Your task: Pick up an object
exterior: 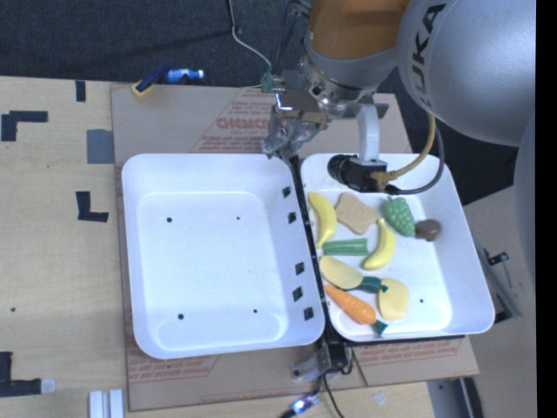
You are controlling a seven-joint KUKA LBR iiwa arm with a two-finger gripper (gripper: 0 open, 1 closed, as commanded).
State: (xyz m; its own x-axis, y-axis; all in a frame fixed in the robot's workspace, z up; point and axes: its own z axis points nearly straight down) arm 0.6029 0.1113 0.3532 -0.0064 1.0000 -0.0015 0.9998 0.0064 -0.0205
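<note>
My gripper (280,149) hangs over the far end of the divider between the two white bins, above the rims, and nothing is visible between its fingers. In the right bin (452,233) lie a yellow banana (323,217), a tan bread slice (354,213), a green grape bunch (399,216), a brown round thing (427,229), a green stick (345,246), a second banana (381,246), a pale yellow piece (340,273), an orange carrot (352,304) and a yellow piece (392,299). All of these rest below and to the right of the gripper.
The left bin (209,259) sits beside the right one on a cardboard sheet (218,129). A blue and yellow tool (167,77) lies beyond the cardboard at the back left. The big grey arm (470,50) looms over the right bin's far corner.
</note>
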